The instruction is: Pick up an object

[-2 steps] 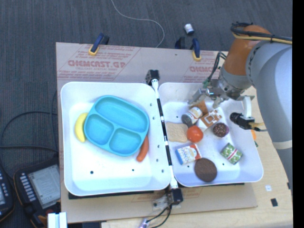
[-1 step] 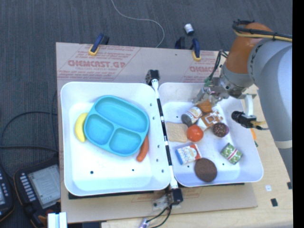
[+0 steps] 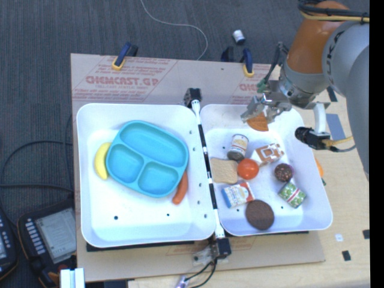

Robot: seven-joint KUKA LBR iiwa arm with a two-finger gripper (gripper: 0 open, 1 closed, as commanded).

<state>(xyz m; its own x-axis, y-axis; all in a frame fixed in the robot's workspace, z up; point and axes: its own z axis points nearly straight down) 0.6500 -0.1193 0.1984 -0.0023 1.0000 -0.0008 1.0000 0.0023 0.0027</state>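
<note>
White right bin, gripper over flat orange piece

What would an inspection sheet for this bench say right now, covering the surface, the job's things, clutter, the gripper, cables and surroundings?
Surface: brown board bearing left bin and right bin, side by side.
Job's things: right bin holds a small can, toast slice, tomato, brown round cookie, green packet and more.
Clutter: left bin holds blue divided tray, banana to its left, carrot to its right.
Gripper: gripper over the right bin's top edge, an orange piece just below it; grasp unclear.
Cables: white cable on the floor above the board.
Surroundings: grey carpet; clamps on the board's top edge.
</note>
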